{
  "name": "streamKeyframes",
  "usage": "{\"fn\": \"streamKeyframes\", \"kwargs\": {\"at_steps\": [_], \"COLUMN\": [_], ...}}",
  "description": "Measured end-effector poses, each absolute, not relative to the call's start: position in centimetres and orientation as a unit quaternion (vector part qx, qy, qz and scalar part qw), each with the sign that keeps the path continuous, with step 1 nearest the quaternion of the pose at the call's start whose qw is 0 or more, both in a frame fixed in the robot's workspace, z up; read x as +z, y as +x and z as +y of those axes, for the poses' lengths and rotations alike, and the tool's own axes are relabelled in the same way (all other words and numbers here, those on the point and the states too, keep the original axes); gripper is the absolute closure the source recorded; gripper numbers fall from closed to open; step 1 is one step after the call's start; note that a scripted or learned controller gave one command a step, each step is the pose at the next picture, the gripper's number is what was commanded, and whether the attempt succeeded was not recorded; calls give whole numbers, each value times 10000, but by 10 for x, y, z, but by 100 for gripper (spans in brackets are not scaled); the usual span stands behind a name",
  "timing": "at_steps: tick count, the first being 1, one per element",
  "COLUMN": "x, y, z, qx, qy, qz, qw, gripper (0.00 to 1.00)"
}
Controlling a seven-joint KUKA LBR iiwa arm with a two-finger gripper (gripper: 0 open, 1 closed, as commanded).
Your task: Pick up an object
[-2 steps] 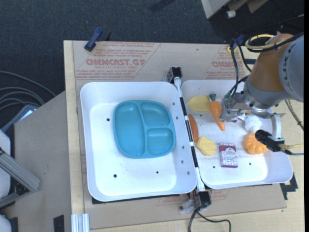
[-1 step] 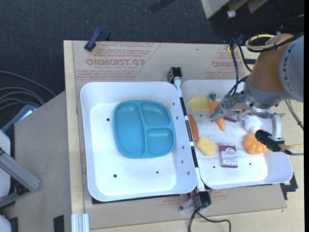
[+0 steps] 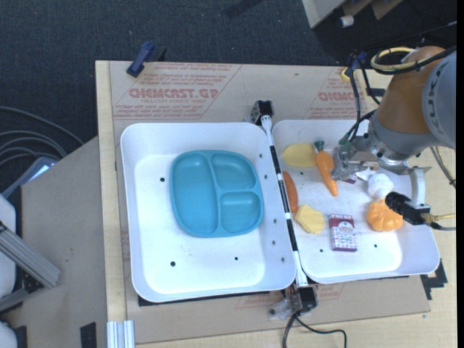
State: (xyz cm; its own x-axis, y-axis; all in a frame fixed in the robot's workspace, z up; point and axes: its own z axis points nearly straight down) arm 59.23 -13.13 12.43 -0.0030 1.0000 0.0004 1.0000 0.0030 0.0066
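Nearest the lower edge of the frame we see the small red box with white print (image 3: pixel 343 233) lying flat in the right-hand white plastic bin (image 3: pixel 362 265), with a pale yellow crinkled chip-like piece (image 3: pixel 311 219) just to its left and an orange lumpy toy fruit (image 3: pixel 383 216) to its right. Our gripper (image 3: pixel 353 163) hangs low over the upper middle of that bin, and we cannot tell how its jaws stand. Just left of it lies the slim orange toy carrot (image 3: pixel 326 171), our likeliest target, its long axis running from upper left to lower right, so the coming move is a short shift leftward. A yellow rounded piece (image 3: pixel 299 154) touches the carrot's top. Left of the divider, the other bin holds a blue sectioned plate (image 3: pixel 216 192).
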Motion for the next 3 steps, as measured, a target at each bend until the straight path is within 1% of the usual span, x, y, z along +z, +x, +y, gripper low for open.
{"fn": "streamKeyframes", "kwargs": {"at_steps": [1,2,3], "x": [124,90,101], "y": [592,656,657], "z": [-131,-125,-126], "qx": [23,25,20], "qy": [7061,7066,7060], "qz": [7081,7076,7082], "qw": [20,38,69], "gripper": [0,0,100]}}
